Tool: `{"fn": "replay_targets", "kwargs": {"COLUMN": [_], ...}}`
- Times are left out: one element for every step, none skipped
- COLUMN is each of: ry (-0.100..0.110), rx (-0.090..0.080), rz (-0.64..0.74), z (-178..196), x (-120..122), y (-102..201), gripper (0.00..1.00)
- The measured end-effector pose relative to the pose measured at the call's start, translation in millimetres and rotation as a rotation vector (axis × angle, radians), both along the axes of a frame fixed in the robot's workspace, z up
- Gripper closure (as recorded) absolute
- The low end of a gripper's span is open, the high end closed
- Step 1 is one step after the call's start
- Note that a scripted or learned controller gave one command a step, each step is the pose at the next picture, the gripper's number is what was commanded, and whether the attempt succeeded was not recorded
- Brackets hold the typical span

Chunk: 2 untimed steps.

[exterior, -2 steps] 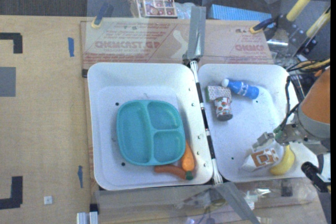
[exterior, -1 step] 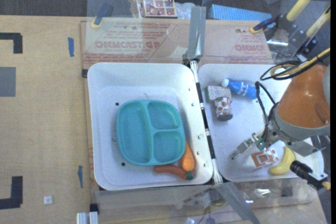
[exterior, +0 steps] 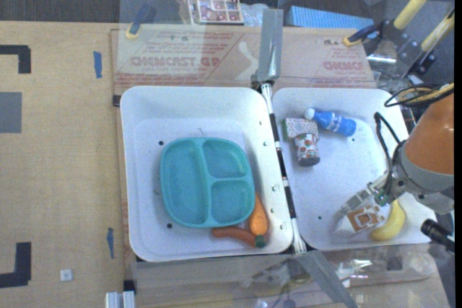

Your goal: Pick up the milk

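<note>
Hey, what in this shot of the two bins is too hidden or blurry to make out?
- Gripper: the arm's wrist covers it from above; open or shut unclear.
- Milk carton: print too small to read; contact with gripper unclear.
- Banana: upper end hidden under the wrist.
- Can: label too small.

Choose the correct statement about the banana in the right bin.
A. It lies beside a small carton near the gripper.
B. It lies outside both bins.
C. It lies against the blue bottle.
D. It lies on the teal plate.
A: the banana lies in the right bin's front corner, right beside the small carton, close under the gripper.
</note>
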State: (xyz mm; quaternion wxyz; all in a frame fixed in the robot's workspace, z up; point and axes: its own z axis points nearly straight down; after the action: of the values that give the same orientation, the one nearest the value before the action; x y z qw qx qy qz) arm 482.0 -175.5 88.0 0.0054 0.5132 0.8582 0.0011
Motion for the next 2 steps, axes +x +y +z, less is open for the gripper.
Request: {"fn": "replay_targets", "kwargs": {"ry": [0.002, 0.0], "rx": [0.0, 0.003], "rz": [0.153, 0.081], "z": [1, 0], "x": [0, 1], "y": [45, 30], "gripper": [0.0, 0.0]}}
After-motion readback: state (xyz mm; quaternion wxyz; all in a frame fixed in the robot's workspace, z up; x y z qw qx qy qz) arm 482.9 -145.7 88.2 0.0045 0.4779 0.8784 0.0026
